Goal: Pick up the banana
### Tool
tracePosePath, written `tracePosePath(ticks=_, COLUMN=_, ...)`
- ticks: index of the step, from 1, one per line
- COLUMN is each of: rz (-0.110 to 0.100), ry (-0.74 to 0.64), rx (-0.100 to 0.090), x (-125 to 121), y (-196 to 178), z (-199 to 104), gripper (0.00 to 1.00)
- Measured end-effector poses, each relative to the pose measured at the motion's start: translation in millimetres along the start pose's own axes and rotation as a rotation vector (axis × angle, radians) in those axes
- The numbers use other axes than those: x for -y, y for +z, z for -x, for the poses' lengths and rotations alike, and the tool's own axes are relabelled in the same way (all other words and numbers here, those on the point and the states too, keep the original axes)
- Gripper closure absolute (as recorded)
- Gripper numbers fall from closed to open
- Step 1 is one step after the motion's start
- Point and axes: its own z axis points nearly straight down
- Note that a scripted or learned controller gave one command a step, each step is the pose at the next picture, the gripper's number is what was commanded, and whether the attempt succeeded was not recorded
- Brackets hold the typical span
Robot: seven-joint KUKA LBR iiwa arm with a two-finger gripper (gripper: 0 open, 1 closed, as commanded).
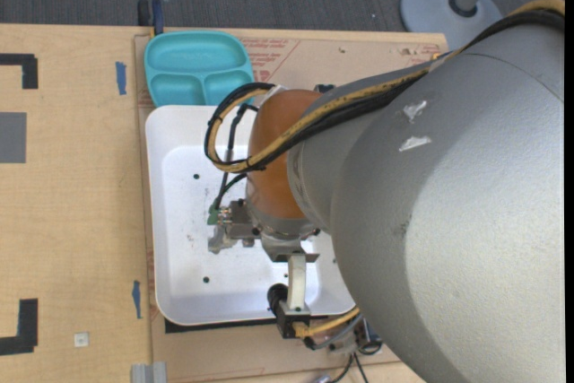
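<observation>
Arm low over the white bin, banana can't be made out.

Arm [448,193] fills the 3 o'clock side, orange band [273,157] centre, reaching down into the bin [175,184], probably to search or grasp. Teal tray [197,67] at 12 o'clock, apart from the action. Gripper [235,227] near the bin's middle, pincer state can't tell; banana likely hidden under the arm.

Teal divided tray [197,67] behind white bin [179,193]
</observation>
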Motion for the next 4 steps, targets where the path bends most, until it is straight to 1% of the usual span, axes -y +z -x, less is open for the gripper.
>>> tracePosePath(ticks=1, rz=0.002, ry=-0.515, rx=-0.001, x=0.0, y=53.3, z=-19.5, gripper=0.0)
tracePosePath(ticks=2, rz=0.002, ry=-0.28, rx=0.0, x=-11.7, y=11.8, z=-10.6, gripper=0.0)
tracePosePath(ticks=3, rz=0.002, ry=-0.281, rx=0.0, x=-11.7, y=2.0, z=-11.1, gripper=1.0)
tracePosePath(ticks=4, rz=0.003, ry=-0.656, rx=-0.002, x=-0.6, y=52.7, z=-8.5, gripper=1.0)
